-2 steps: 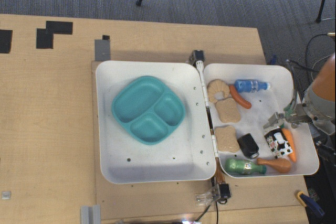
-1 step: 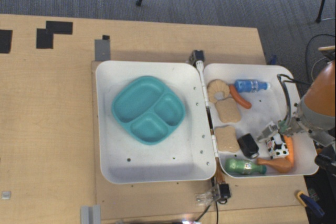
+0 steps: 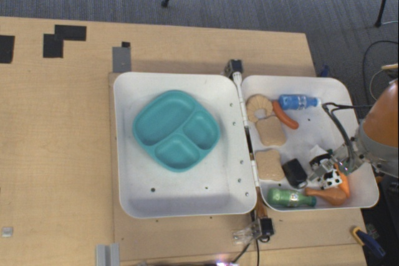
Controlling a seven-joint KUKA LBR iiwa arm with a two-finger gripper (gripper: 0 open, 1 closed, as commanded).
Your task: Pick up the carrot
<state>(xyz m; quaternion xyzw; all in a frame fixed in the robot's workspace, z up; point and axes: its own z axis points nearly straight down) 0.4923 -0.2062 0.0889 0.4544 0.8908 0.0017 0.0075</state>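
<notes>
A: Biggest first?

B: Brown counter [image 3: 56,134], with two white bins side by side. Left bin [image 3: 134,199] at 9 o'clock, right bin [image 3: 324,131] at 3 o'clock.

A: In the left bin?

B: Just a blue-green plate [image 3: 176,129] with three parts, right in the middle.

A: And at 3 o'clock?

B: Grey and orange arm [image 3: 381,128], reaching in over the right bin. Tool [image 3: 325,172] low at about 4 o'clock in that bin.

A: Wide or narrow?

B: Cannot tell. Too small and mixed up to see.

A: Other stuff in there?

B: Three tan bread pieces [image 3: 271,132] down the 9 o'clock side. Green bottle [image 3: 290,198] lying at 6 o'clock. Blue bottle [image 3: 297,101] lying at 12 o'clock, with a red-orange sausage [image 3: 285,114] just beside it. Small black block [image 3: 294,172] near the tool, at its 9 o'clock.

A: Carrot?

B: Orange carrot [image 3: 333,194], lying at 5 o'clock in the right bin. Right under the tool, maybe touching. Thin tip pointing to 9 o'clock, at the green bottle.
</notes>
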